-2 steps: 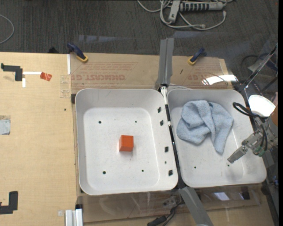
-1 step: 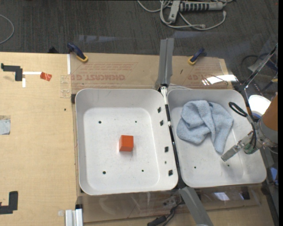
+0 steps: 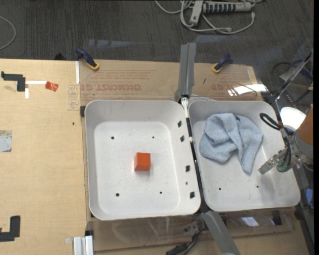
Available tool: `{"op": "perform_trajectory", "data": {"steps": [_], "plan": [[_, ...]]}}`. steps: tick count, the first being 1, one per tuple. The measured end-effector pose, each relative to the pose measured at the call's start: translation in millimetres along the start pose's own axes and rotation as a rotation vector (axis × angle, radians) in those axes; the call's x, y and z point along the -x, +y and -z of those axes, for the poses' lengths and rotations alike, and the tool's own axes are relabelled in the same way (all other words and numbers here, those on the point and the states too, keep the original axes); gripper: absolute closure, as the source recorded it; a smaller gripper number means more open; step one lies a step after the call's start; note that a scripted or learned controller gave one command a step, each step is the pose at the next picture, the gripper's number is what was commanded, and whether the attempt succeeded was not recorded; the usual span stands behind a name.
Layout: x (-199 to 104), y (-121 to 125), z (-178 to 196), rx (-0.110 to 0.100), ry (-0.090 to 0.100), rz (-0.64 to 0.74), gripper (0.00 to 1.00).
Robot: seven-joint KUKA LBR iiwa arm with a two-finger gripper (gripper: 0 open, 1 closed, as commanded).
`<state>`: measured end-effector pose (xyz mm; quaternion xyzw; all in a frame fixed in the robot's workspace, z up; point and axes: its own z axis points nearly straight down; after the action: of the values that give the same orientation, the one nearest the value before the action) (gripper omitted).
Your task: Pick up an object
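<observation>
A small orange-red cube rests on the floor of the left bin, a little below its middle. A crumpled light blue cloth lies in the upper half of the right bin. My gripper hangs low over the right bin's right side, just right of the cloth's lower edge and apart from it. Nothing shows in its grasp. The arm comes in from the right edge.
A grey divider bar runs between the two bins. Two clamps hold the cardboard behind them. A wooden board with a small red piece lies to the left. Cables trail on the floor beyond.
</observation>
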<state>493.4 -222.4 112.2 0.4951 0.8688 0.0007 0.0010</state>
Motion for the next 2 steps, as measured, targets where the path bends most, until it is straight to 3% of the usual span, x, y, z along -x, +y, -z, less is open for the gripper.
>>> {"op": "perform_trajectory", "data": {"steps": [1, 2], "plan": [[5, 79, 101, 0.0, -0.002, 0.282, 1.0], [17, 70, 138, -0.001, -0.002, 0.058, 1.0]]}}
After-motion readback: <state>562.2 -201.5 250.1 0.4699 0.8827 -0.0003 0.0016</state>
